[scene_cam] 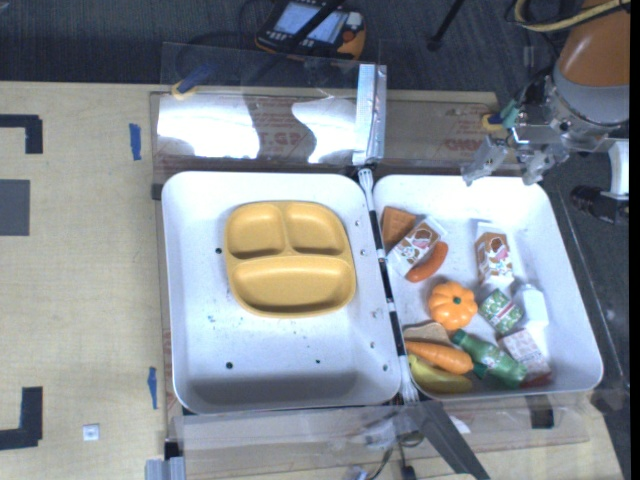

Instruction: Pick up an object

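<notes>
Pincer spread wide, holding nothing, above right bin's far rim; pumpkin well below.

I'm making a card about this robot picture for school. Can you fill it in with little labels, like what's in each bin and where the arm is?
left bin: a yellow tray with three sections
right bin: toy food and small packets
pumpkin: orange, near the middle of the right bin
carrot: at the near edge, by a green bottle
gripper: above the far rim of the right bin, nothing between its jaws
arm: comes in from the top right corner
</notes>
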